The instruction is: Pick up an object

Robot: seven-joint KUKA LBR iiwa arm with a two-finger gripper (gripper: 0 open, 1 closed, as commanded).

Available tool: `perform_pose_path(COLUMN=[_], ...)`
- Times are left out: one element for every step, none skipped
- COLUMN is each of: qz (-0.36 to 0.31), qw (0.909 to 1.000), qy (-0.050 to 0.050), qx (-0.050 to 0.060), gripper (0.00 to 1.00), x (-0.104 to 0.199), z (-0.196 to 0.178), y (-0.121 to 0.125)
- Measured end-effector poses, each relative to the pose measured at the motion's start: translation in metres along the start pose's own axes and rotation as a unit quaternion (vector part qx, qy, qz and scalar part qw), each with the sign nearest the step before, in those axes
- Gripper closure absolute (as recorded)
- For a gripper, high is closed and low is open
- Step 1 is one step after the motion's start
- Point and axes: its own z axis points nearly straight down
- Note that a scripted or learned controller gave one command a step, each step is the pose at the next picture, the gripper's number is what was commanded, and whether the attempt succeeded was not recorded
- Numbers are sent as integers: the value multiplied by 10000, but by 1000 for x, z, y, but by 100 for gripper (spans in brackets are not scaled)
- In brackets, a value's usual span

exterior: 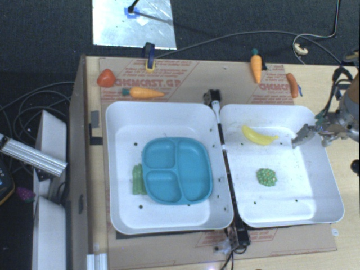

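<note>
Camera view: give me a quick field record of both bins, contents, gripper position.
left bin: blue divided plate; green item against the plate's left edge
right bin: yellow banana near the top; green bumpy item near the middle
gripper: over the right bin's upper right edge, right of the banana, apart from it
held: nothing seen between the fingers
outside the bins: carrots and a tomato on the board behind

Lighting was even and fairly bright overhead. The two shallow white plastic bins (169, 221) nearly washed out, a crinkled silver foil sheet (133, 16) threw glare, shadows stayed soft, and the picture looked slightly grainy and soft throughout.
</note>
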Motion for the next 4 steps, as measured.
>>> perform_pose_path(qz=[-8, 8, 5, -10], qw=[10000, 10000, 10000, 10000], qy=[13, 3, 3, 9], qx=[16, 4, -6, -16], gripper=[0, 0, 100, 100], x=[62, 80, 80, 153], z=[78, 131, 121, 30], y=[3, -32, -31, 12])
